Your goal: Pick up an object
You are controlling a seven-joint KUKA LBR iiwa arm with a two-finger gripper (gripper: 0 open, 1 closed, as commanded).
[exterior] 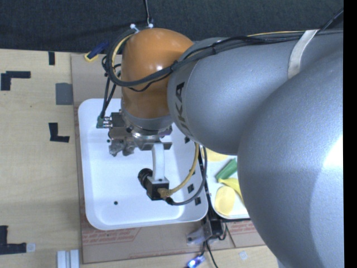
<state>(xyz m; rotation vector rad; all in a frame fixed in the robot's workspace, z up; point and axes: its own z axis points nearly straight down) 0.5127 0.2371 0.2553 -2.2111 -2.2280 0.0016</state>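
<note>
Claw (119, 144) hangs low over the white bin (92, 169), clenched or released I cannot tell; pickup looks undone, with a green piece (226, 169) and a yellow piece (226, 201) well apart from it.

Dark block lettering (179, 96) runs along the grey arm (240, 94) beside its orange band (148, 60). It is seen at a steep slant and cannot be read for certain. Faint reddish print (111, 237) on the cardboard sheet (89, 244) under the white bin (92, 166) is too small to read
</note>
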